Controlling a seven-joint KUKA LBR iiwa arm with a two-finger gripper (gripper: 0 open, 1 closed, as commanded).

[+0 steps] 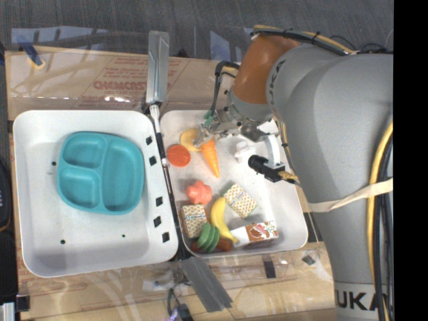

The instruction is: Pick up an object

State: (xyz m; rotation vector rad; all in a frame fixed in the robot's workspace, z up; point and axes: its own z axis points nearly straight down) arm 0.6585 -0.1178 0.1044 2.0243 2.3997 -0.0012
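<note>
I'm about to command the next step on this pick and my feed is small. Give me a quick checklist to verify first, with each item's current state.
1. gripper is over the right bin, at its upper end: ok.
2. A target lies right beside it: the carrot and a yellow piece: ok.
3. Something is between the fingers: cannot tell.
4. Target stands apart from neighbours: not ok, the orange round piece and yellow piece crowd the carrot.
5. Teal tray sits alone in the left bin, away from the arm: ok.
</note>
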